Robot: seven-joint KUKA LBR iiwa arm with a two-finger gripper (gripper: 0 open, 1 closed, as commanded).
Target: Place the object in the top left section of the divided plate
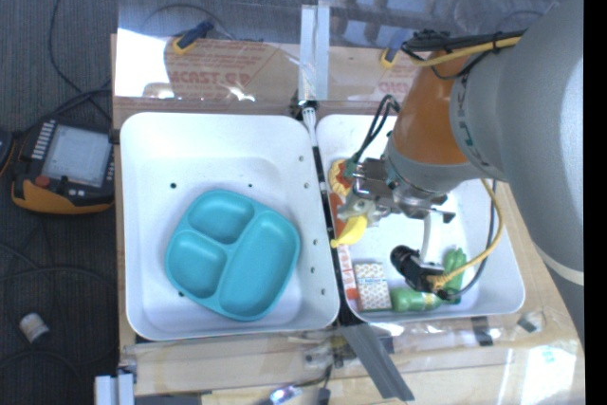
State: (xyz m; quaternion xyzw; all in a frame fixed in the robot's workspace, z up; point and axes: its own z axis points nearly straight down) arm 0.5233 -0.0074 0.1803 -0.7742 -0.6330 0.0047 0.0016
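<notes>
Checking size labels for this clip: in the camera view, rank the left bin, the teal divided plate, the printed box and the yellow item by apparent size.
1. left bin
2. teal divided plate
3. printed box
4. yellow item, partly hidden, so its place below the box is unsure

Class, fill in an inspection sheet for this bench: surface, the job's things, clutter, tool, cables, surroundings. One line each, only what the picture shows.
Surface: two white bins side by side on the bench, left bin and right bin.
Job's things: teal divided plate lies in the left bin; yellow object lies in the right bin, by the tool.
Clutter: in the right bin, a small red-patterned box, green items, and a red and yellow item.
Tool: tool low over the right bin's left side; whether it holds anything cannot be told.
Cables: black cable on the floor, left of the bench.
Surroundings: grey carpet; handheld pendant with a screen; cardboard behind the bins.
</notes>
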